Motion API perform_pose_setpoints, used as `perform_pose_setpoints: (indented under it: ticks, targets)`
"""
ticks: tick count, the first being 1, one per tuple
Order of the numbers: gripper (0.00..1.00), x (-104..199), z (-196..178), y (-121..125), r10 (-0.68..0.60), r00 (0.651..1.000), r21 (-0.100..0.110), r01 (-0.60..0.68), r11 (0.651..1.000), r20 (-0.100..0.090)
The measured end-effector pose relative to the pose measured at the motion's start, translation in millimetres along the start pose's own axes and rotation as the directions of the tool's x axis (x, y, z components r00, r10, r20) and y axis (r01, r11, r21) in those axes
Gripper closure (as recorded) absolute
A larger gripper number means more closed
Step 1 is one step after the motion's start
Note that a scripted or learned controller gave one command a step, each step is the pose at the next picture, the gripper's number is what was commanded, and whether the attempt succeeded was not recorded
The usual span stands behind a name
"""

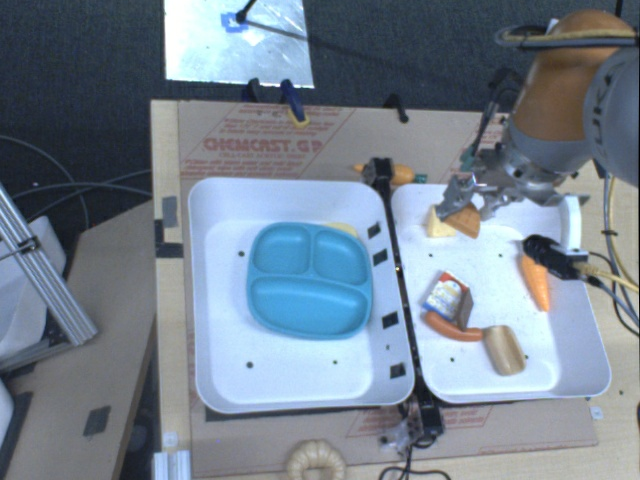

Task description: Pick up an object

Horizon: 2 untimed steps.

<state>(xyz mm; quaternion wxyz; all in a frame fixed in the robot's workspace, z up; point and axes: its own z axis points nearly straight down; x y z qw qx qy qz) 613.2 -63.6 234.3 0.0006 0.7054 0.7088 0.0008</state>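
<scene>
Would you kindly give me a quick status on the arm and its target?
Gripper low over right bin, at the cheese wedge. Wedge on bin floor, not lifted. Carrot, small carton, sausage lie apart.

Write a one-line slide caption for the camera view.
Gripper over the cheese wedge in the right bin; blue tray in the left bin.

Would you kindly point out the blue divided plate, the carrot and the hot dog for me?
blue divided plate (300, 303), camera view, bare floor of its large compartment.
carrot (538, 284), camera view, middle of its orange body.
hot dog (455, 329), camera view, middle of its length.
</scene>
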Motion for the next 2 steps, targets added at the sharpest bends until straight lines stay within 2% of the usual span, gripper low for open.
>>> perform_pose_setpoints:
  ticks: [1,2]
  targets:
    - [1.00,1,0,1,0.000,1.000,0.000,0.000,1.000,0.000]
    - [1.00,2,20,5,0.000,1.000,0.001,0.000,1.000,0.001]
